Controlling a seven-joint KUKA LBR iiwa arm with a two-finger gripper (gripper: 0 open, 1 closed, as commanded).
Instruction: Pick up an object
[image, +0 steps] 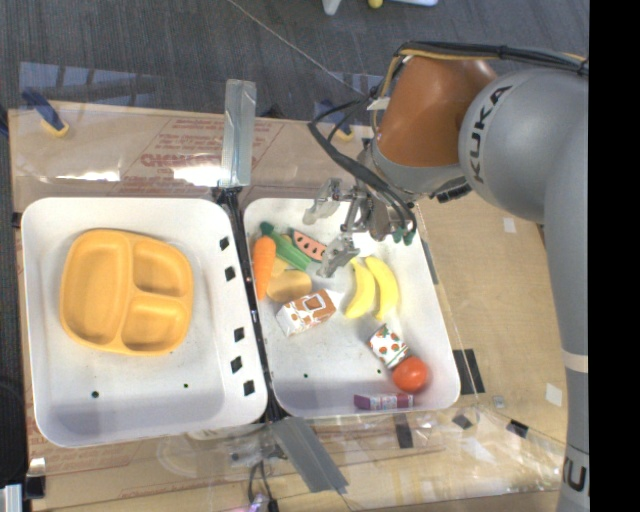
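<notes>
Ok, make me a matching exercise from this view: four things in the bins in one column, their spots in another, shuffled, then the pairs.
Things:
1. yellow tray
2. carrot
3. tomato
4. bananas

Places:
A. right bin, near corner on the arm's side
B. left bin
C. right bin, against the wall shared with the left bin
D. right bin, just below the gripper

Pairs: 1-B, 2-C, 3-A, 4-D

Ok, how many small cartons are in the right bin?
3. One carton lies left of centre beside the bananas, one sits just above the tomato, and one lies flat against the bin's near wall. The arm could hide more.
</notes>
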